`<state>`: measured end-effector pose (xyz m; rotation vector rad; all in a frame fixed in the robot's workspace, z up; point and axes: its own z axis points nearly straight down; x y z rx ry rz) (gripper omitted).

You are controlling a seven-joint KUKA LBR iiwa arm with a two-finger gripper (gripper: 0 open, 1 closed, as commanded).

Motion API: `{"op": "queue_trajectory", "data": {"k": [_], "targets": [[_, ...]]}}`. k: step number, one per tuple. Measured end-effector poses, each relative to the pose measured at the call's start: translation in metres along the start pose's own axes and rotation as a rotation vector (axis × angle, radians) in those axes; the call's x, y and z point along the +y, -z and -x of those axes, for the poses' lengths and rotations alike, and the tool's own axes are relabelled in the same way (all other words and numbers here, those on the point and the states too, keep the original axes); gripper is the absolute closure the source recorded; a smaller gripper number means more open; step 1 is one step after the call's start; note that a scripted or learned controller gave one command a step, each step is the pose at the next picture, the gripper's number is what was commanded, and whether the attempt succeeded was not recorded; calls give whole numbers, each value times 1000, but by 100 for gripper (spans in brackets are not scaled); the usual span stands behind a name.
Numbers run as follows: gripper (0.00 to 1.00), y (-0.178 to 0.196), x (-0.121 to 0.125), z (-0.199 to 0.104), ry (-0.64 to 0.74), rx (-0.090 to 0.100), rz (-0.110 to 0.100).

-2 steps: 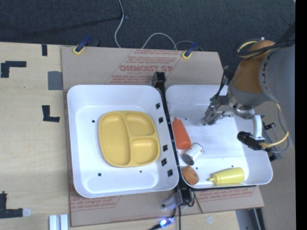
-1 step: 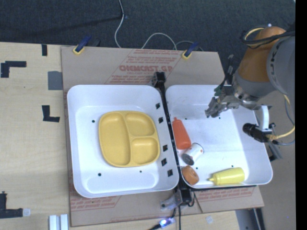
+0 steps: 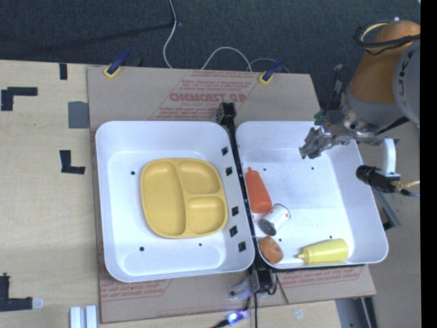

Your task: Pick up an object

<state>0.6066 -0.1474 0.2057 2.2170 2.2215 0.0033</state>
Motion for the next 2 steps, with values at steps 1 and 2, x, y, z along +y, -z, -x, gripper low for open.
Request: {"op": "queue_trajectory", "data": {"k": [1,2], "targets": [[100,43,1,-3,0,0,0],[100,28,-2,-59,4,2,-6]]}}
